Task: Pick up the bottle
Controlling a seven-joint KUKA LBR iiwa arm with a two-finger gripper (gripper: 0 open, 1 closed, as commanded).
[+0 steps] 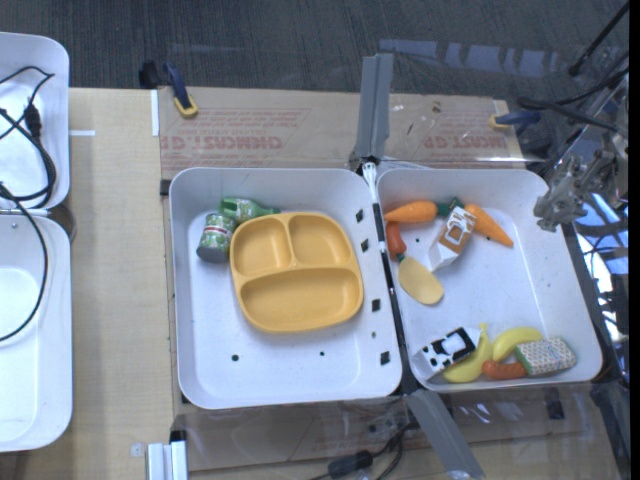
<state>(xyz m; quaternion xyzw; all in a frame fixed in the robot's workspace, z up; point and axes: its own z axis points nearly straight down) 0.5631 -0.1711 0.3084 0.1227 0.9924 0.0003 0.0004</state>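
A small green bottle (246, 208) lies on its side at the back left of the left bin (200, 358), just behind the yellow plate's far rim. Beside it stands a stubby grey container with a green label (213, 237), touching the plate's left edge. My gripper (561, 199) hangs over the far right rim of the right bin (520, 298), far from the bottle, with nothing visibly in it.
A yellow divided plate (297, 270) fills the middle of the left bin. The right bin holds two carrots (411, 211), a small carton (455, 234), a pale chip (422, 282), bananas (500, 348) and other toy food. Cables hang at the right.
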